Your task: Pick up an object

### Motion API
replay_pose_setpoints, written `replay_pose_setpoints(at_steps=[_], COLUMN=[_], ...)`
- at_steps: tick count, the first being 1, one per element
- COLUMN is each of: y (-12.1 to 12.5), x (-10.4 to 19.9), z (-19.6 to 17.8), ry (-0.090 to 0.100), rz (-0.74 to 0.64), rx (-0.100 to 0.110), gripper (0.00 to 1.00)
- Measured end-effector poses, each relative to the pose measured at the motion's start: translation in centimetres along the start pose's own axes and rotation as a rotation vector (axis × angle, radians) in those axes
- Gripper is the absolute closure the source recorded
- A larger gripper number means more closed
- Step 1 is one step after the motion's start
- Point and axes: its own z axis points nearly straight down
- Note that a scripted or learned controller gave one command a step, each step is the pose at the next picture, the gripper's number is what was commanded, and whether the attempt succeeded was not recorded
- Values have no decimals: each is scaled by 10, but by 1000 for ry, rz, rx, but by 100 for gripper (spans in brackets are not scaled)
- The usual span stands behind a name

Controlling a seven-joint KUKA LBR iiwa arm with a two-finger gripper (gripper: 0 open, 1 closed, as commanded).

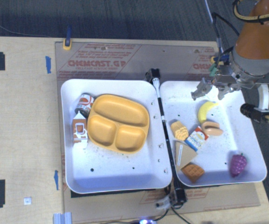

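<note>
The brown board [139, 59] under my bins reads "CHEMCAST GP" in red print. The left bin [78, 167] holds a yellow sectioned tray [118, 122] with a can [83, 104] and a small carton [79, 129] beside it; the right bin [253, 148] holds a banana [207, 110], hot dog [211, 127], cracker [180, 130], waffle [192, 171] and purple grapes [237, 164]. My end effector [212, 88] hangs fingers apart, gripping nothing, just above the banana, over a pale wooden desk [22, 134].

Even overhead light, soft shadows, slight blur.

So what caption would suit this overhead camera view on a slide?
Open gripper poised above a banana in the right bin.
</note>
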Motion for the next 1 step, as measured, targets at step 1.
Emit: replay_pose_setpoints(at_steps=[1], y=[-46], x=[-60], z=[137], ry=[-4], rz=[1], rx=[-11], gripper=[0])
